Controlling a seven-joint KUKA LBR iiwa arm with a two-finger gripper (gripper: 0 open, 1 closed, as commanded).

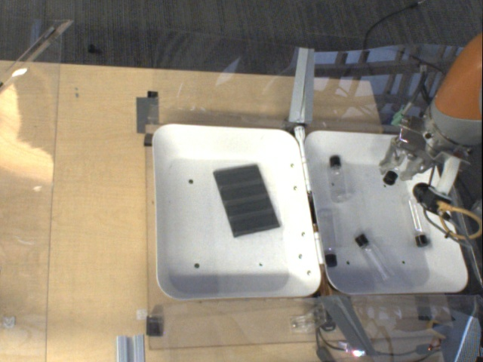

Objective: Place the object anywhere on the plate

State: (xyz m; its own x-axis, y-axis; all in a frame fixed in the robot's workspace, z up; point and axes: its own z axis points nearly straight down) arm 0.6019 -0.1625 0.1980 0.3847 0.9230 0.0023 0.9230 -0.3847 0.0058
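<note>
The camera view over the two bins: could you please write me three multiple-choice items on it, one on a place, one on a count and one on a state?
1. Where does the dark grey ribbed rectangular plate lie?
A. in the left shallow white bin
B. in the right shallow white bin
C. on the wooden bench

2. How many clear plastic vials with black caps lie in the right shallow white bin?
A. one
B. three
C. six

3. What rests on the plate?
A. a vial
B. nothing
C. the gripper

Answers: 1 A, the plate sits mid-floor in the left shallow white bin. 2 B, caps show at and. 3 B, its ribbed top is bare, and the gripper hangs over the right bin.
</note>
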